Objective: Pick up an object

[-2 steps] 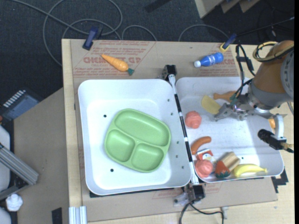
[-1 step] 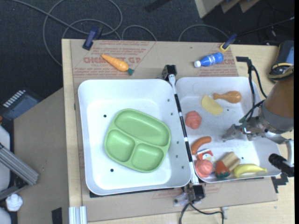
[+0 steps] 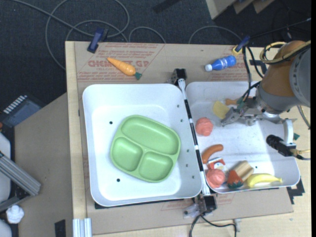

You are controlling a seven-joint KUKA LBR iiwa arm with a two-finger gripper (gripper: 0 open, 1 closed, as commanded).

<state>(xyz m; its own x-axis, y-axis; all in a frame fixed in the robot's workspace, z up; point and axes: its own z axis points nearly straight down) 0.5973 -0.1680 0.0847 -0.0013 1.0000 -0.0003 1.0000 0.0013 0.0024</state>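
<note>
The gripper (image 3: pixel 231 116) is hovering low in the right bin (image 3: pixel 276 95), fingers spread apart, touching a yellow toy (image 3: pixel 220 108) beside a pink ball (image 3: pixel 204 127).

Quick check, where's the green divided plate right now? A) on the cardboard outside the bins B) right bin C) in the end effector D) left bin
D: the green divided plate lies flat on the floor of the left bin, while the end effector is over the right bin.
</note>
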